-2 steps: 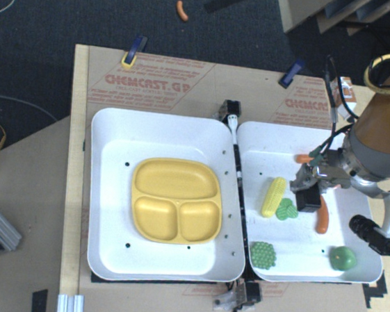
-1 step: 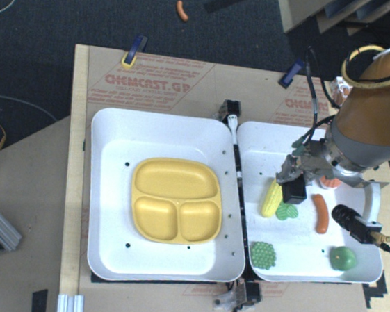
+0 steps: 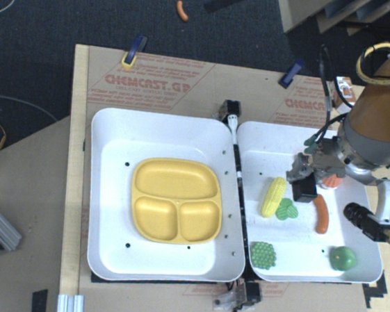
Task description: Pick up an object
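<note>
While the grey arm (image 3: 382, 110) with its orange band reaches in from the right edge, two shallow white bins sit side by side on one brown board (image 3: 162, 78) printed with red lettering. Taking the black divider strip (image 3: 237, 184) between the bins as the landmark, the left bin (image 3: 112, 142) lies just left of it and the right bin (image 3: 259, 142) just right of it.

One yellow tray (image 3: 176, 200) with three compartments rests in the left bin, a little left of the strip, and its compartments hold nothing that can be made out.

Six small items lie in the right bin. One corn cob (image 3: 273, 197) stands nearest the strip, upright in the view, with one small leafy green piece (image 3: 286, 211) touching its right side. One bumpy green cluster (image 3: 262, 254) lies near the strip at the bin's front. One red-orange sausage (image 3: 323, 214) lies farther right of the strip, one round green fruit (image 3: 342, 258) farther still, near the bin's front right corner. One small red-orange piece (image 3: 332, 180) peeks out beside the wrist.

One gripper (image 3: 304, 189) hangs just right of the corn cob, above the leafy piece; whether its jaws are apart or together cannot be told from this angle.

Two clamps (image 3: 133, 50) grip the board's far edge.
</note>
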`<state>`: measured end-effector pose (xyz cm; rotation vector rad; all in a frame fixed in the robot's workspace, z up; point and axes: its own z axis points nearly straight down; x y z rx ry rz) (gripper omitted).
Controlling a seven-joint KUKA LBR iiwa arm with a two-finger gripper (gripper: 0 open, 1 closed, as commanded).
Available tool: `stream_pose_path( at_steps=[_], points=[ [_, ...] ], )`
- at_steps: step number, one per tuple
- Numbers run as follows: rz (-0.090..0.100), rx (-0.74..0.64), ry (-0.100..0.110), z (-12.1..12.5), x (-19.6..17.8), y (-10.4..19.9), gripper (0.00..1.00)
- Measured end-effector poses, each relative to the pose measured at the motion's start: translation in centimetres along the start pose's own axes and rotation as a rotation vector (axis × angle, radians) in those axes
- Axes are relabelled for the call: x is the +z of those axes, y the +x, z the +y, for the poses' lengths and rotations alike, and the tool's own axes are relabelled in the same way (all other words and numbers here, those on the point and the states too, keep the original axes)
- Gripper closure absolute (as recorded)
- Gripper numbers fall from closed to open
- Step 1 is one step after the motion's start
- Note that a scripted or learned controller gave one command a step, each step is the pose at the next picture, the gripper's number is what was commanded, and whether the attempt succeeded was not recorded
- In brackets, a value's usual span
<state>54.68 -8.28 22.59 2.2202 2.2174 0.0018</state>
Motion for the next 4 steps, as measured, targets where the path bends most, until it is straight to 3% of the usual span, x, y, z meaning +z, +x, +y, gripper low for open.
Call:
stream_pose_path(
  at_steps=[2,3,4],
  points=[
    [0.003,-0.001,0.007,-1.6,0.5,0.7,1.0],
    [0.0,-0.002,0.0,-0.2,-0.5,0.2,1.0],
    [0.001,-0.003,0.0,-0.3,-0.9,0.9,1.0]
  ],
)
